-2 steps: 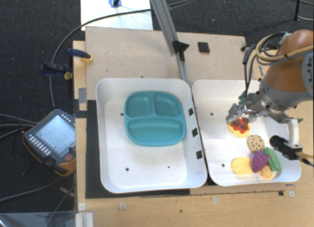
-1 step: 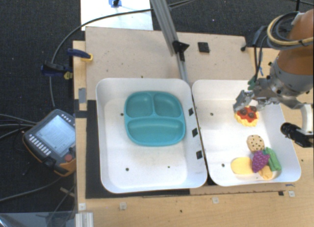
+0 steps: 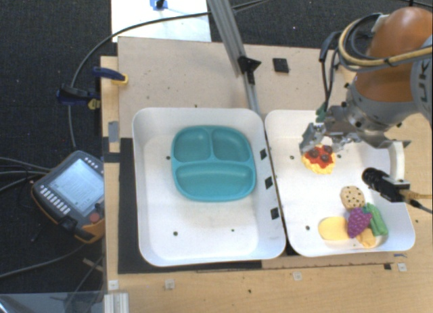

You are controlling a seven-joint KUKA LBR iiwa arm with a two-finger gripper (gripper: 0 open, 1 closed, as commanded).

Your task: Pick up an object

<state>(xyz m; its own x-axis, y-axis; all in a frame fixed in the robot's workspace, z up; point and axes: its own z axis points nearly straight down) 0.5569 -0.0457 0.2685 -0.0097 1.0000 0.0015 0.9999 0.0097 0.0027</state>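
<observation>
In the right bin (image 3: 298, 200) lies a small yellow toy with red pieces on top (image 3: 319, 161), near the bin's far middle. My gripper (image 3: 325, 140) hangs directly over it, its tip at or just above the toy's far edge. The grey wrist and orange band (image 3: 396, 41) rise behind it toward the right. Whether the gripper touches the toy is unclear. In the bin's near right corner sits a cluster of toy food: a brown cookie (image 3: 351, 197), purple grapes (image 3: 358, 221), a green piece (image 3: 377, 220) and a yellow flat piece (image 3: 330, 228).
The left bin (image 3: 203, 227) holds a teal divided plate (image 3: 213, 163). A black fitting (image 3: 383, 185) juts in over the right bin's right side. A slanted metal pole (image 3: 226, 21) crosses the bench behind the bins. A teach pendant (image 3: 71, 193) lies off the bench at the left.
</observation>
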